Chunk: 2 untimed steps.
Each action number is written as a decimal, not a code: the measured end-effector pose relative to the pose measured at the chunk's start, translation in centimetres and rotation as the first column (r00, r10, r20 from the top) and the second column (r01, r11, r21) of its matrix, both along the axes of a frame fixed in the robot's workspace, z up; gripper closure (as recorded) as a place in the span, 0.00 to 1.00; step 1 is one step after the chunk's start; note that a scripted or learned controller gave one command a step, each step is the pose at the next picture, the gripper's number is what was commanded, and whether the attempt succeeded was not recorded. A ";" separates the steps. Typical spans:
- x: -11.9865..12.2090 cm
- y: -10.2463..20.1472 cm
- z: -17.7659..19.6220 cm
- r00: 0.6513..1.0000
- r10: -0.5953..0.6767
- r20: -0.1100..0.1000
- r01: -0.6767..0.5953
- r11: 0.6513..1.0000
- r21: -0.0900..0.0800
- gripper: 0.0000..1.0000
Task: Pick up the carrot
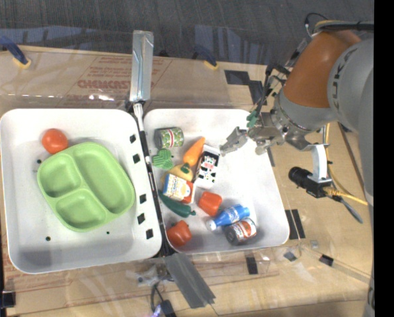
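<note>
Carrot (194, 152) lower end hidden by carton (208, 166), gripper (235, 140) blurred

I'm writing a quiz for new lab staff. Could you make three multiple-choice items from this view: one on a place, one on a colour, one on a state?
1. Where does the carrot lie?
A. On the green tray
B. In the right bin
C. On the bench outside the bins

2. What colour is the tray in the left bin?
A. Green
B. Blue
C. Yellow

3. What is the carrot's state?
A. Between the gripper's fingers
B. Lying free in the bin
C. Stacked on the tomato

Answers:
1. B, it lies among the clutter in the right bin.
2. A, the divided tray is light green.
3. B, the gripper sits to its right, apart from it.
</note>
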<state>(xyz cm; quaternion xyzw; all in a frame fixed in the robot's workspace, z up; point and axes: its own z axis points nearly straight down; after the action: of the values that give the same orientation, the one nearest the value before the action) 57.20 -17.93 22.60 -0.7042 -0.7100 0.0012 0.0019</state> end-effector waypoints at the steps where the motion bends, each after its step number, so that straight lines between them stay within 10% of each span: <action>1: 4.9 4.1 -7.4 0.907 0.421 0.000 -0.421 0.907 0.002 0.00; 2: 8.5 4.8 -13.4 0.777 0.629 0.004 -0.629 0.777 -0.001 0.00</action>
<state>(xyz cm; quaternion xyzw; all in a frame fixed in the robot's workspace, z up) 65.74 -13.13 9.17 -0.4269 -0.9043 0.0002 -0.0001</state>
